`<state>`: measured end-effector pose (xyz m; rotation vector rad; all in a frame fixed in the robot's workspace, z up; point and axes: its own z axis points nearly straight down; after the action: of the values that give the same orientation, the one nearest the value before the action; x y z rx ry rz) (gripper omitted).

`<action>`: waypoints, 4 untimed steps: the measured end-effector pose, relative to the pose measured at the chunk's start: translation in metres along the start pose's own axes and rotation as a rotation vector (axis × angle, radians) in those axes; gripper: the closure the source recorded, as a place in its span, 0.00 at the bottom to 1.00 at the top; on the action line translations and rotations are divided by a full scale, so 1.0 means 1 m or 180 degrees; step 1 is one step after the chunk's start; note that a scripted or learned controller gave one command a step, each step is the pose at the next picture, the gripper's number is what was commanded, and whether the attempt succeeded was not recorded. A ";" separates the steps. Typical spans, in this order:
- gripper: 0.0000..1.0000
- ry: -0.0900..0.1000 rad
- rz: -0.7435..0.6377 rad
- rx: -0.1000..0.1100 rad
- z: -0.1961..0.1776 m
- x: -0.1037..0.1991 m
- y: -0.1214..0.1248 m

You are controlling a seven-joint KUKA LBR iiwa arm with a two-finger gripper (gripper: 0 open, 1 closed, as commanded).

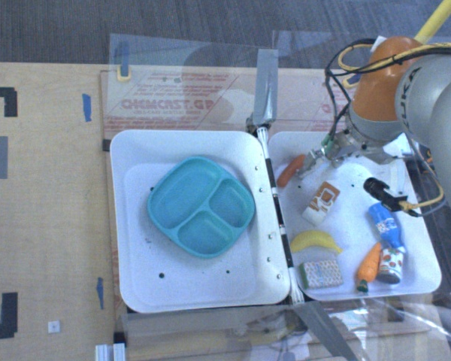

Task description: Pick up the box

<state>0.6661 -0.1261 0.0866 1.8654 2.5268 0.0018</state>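
The box [322, 201] is a small white and orange carton lying in the middle of the right bin [425, 277]. My gripper [318, 157] hangs over the bin's far left part, just beyond the box and a little above it. Nothing shows in its grasp. Between the gripper and the bin's left wall lies an orange-red sausage [289, 170].
Nearer in the right bin are a banana [316, 241], a grey-green sponge [321, 274], a carrot [368, 265] and a blue bottle [386, 241]. The left bin [131, 277] holds a teal divided plate [201, 206]. The arm [406, 89] covers the right bin's far right corner.
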 end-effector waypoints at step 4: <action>0.00 -0.0016 -0.0117 -0.0020 -0.001 0.020 -0.032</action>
<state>0.6298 -0.1165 0.0877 1.8140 2.5544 0.0052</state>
